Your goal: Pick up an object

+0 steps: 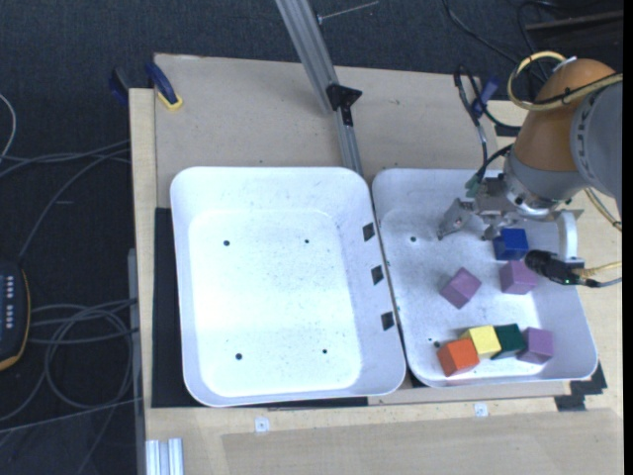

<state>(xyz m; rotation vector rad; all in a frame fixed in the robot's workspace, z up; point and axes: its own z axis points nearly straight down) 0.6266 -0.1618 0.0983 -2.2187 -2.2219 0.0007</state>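
Note:
My gripper (pixel 465 230) hangs over the back part of the right bin (pixel 415 265), and its two fingers stand open with only bare bin floor between them. A blue block (pixel 511 243) lies just right of the gripper, apart from the fingers. Closer to the front lie two purple blocks (pixel 460 287) (pixel 517 277). Along the front wall sit an orange block (pixel 457 356), a yellow block (pixel 484 340), a green block (pixel 508 338) and a third purple block (pixel 539 344), close together in a row.
The left bin (pixel 198 265) stands beside the right one, with small black clips (pixel 377 275) along their shared edge. A grey metal pole (pixel 316 57) slants across the back of the bench. The arm's orange band (pixel 564 107) rises at the right.

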